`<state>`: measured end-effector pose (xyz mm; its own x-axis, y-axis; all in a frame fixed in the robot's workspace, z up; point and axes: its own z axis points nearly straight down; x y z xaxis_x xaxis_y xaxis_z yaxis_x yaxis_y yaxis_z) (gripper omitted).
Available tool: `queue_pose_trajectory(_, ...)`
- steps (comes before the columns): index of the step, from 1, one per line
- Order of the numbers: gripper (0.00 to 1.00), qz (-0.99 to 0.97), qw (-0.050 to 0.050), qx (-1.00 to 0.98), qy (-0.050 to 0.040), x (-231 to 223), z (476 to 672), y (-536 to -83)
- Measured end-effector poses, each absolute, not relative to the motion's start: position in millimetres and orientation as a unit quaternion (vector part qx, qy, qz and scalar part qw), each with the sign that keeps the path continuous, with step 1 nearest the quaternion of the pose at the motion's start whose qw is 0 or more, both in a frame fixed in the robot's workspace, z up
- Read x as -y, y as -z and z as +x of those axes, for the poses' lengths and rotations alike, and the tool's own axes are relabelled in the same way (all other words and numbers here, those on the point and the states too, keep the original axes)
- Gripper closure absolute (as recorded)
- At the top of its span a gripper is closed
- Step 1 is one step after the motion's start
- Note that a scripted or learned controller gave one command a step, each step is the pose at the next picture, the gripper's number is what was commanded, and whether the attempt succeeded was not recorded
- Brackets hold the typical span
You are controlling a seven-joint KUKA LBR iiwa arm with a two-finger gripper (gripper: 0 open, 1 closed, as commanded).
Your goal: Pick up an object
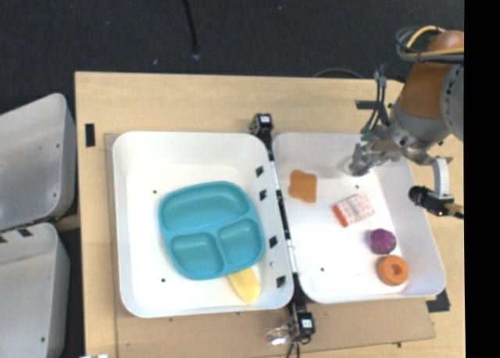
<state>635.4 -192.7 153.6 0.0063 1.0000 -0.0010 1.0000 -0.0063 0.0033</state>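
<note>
Worktop (pixel 94 192): light wood, carrying two white bins side by side.

Left bin (pixel 133 270): teal three-compartment tray (pixel 211 229); yellow banana-like piece (pixel 245 284) lying partly under the tray's near edge.

Right bin (pixel 328 270): orange-brown bread-like slab (pixel 303 186) near the dividing wall; red-and-white checked packet (pixel 353 209) at centre; purple round item (pixel 381 241); orange ring-shaped item (pixel 393 270) at the near right corner.

Claw (pixel 360 162): over the right bin's far side, apart from every item; whether spread or pressed together cannot be told.
</note>
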Motion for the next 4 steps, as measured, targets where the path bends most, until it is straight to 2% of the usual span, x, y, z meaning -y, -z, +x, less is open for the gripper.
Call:
queue_pose_trajectory(2,1.0,0.706,0.004,-0.708,-0.0015,194.8,637.2,-280.6)
queue_pose_trajectory(3,1.0,0.705,0.0,-0.709,0.0004,145.0,648.7,-271.5)
queue_pose_trajectory(4,1.0,0.705,-0.001,-0.709,0.0004,85.1,650.5,-259.3)
